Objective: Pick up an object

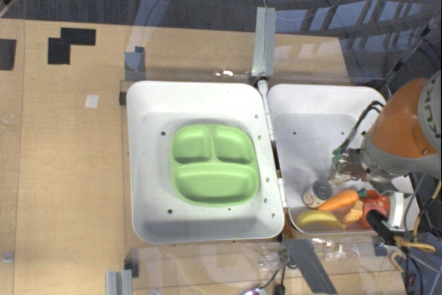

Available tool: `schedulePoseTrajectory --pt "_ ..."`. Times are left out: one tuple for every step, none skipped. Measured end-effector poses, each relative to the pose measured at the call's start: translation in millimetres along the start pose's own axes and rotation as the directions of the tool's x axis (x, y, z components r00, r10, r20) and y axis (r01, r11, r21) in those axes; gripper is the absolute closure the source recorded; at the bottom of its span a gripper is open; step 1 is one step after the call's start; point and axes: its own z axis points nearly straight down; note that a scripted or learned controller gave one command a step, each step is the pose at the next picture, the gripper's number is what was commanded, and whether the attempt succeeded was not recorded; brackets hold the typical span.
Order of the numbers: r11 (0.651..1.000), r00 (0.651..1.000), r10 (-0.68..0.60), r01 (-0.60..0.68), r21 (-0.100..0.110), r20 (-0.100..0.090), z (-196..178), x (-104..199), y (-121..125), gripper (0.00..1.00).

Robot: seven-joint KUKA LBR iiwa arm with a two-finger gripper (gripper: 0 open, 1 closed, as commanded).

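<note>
Right bin, near corner: a small heap of toy food lies against the near wall of the right bin. It has a banana, a carrot leaning over the banana, and a red piece just beside the carrot on the right.
Round thing: a small grey and white can-like object touches the left end of the carrot.
Gripper: the gripper is low over the right bin, just above the heap and near the carrot; I cannot tell if its fingers are spread or pressed together, and nothing is seen between them.
Arm: grey, with the orange band above the wrist, it enters from the right.
Left bin: the left bin holds a green divided plate, lying flat in the middle.
</note>
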Motion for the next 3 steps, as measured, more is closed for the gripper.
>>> schedulePoseTrajectory --pt "1.000 1.000 0.000 0.000 0.000 0.000 0.0 0.0 -0.1 0.00" --pt "0.951 0.951 -0.308 0.308 0.004 0.005 11.2 11.9 -4.6 0.00" --pt "0.758 0.758 -0.653 0.653 0.011 0.001 10.2 -53.2 1.8 0.00"
